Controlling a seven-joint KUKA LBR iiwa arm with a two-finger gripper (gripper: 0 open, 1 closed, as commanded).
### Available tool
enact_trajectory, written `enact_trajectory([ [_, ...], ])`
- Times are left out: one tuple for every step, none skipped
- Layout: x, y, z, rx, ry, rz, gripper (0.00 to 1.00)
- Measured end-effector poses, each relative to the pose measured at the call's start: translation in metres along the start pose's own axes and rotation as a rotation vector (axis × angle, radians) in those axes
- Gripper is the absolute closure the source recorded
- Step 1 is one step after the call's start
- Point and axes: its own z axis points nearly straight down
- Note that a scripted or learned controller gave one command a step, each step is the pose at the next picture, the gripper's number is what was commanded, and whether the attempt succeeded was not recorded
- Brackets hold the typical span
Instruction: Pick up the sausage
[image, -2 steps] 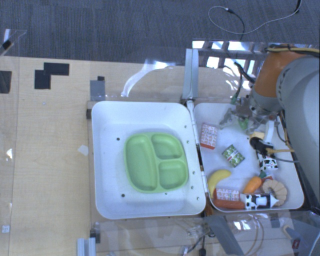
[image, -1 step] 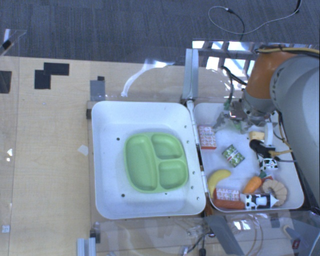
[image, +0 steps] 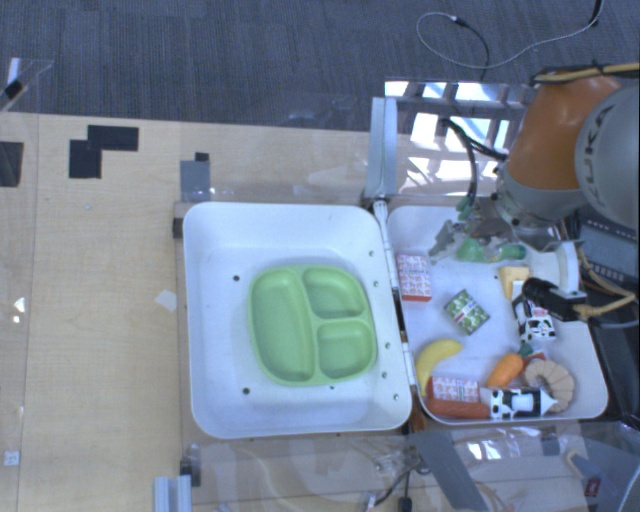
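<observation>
The sausage (image: 456, 409) is a red-orange stick lying along the front wall of the right bin (image: 592, 392), just under a small pink-and-white packet (image: 455, 388). My gripper (image: 453, 241) hangs over the back part of the same bin, well behind the sausage, below the arm's orange band (image: 545, 135). Its grey fingers (image: 441, 243) stand apart, open, with nothing between them. A green item (image: 488, 251) lies right beside the fingers.
Around the sausage lie a banana (image: 437, 357), a carrot (image: 505, 369), a cow-patterned bottle (image: 520, 403) and a brown pastry (image: 554, 381). A red-white carton (image: 413, 276) and a green box (image: 466, 311) sit mid-bin. The left bin (image: 210, 330) holds a green divided plate (image: 270, 335).
</observation>
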Motion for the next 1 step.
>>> enact_trajectory([
  [0.1025,0.0668,0.0014,0.001,0.001,0.054,0.00],
])
